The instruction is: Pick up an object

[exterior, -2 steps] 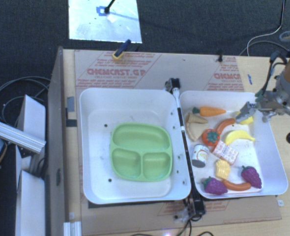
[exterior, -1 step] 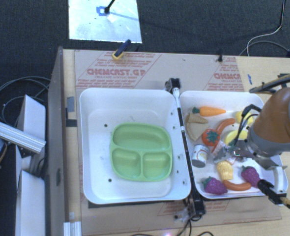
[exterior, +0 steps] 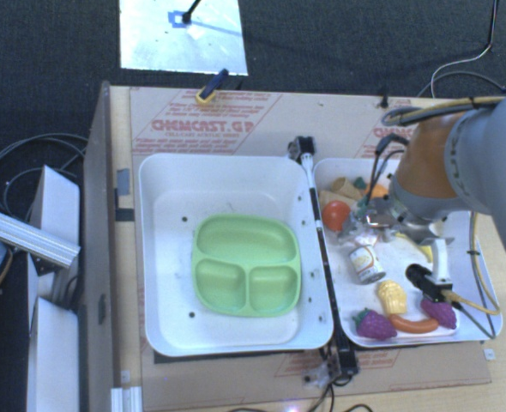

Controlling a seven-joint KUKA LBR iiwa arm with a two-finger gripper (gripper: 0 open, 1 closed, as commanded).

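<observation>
Where the arm point(exterior: 459, 161) bends down from the right into the right bin point(exterior: 484, 269), its gripper point(exterior: 375, 221) sits low among the toys, and whether it is parted or closed cannot be told. Just to its left lies a red tomato point(exterior: 336, 215); just below it a small white can point(exterior: 368, 263) with a dark label lies tilted. Farther below are a yellow corn piece point(exterior: 392, 296), an orange carrot-like piece point(exterior: 414, 324), a purple grape bunch point(exterior: 370, 324) and a second purple piece point(exterior: 439, 312). Above and left, near the bin's far wall, sits a tan piece point(exterior: 344, 185). Well to the left, past the divider, the left bin point(exterior: 163, 230) holds a green sectioned plate point(exterior: 246, 264). Both bins rest on the tabletop point(exterior: 236, 127).
</observation>
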